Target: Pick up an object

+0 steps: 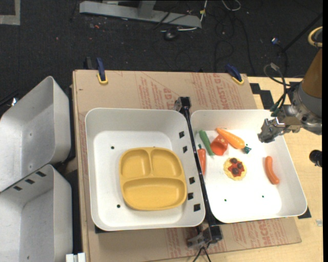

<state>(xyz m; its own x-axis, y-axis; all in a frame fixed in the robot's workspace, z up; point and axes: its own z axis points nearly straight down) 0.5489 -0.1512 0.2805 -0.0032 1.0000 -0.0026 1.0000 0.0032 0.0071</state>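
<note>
Nearest the cam, the cardboard sheet [241, 236] showed its front edge w/ red print, a small black clamp [205, 236] sitting at the seam between the bins. Two white bins lay on it side by side. Left bin [100, 169] held a yellow divided plate [152, 178], three compartments, flat on the floor. Right bin [287, 199] held the food items: a small round tart w/ dark red topping [236, 168] near the middle, a sausage [272, 170] to its right & apart from it, a thin red-orange piece [202, 160] against the divider, a red piece [219, 147] just beside a green stick [206, 140], and a carrot [231, 138] w/ a green end touching the red piece from behind.

Farther back on the right, the gripper [266, 133] hung over the bin's rear right part, near the carrot but apart from it; fingers too dark & small to read, can't tell if spread or closed. Nothing visible between them. Grey arm [307, 110] ran off to the right, cables behind.

At left, two white tubs [31, 153] stood off the bench. Beyond the sheet, two blue-yellow clips [101, 71] held its back edge; dark floor [51, 46] w/ cables and a grey metal bar [141, 13] at the far end.
</note>
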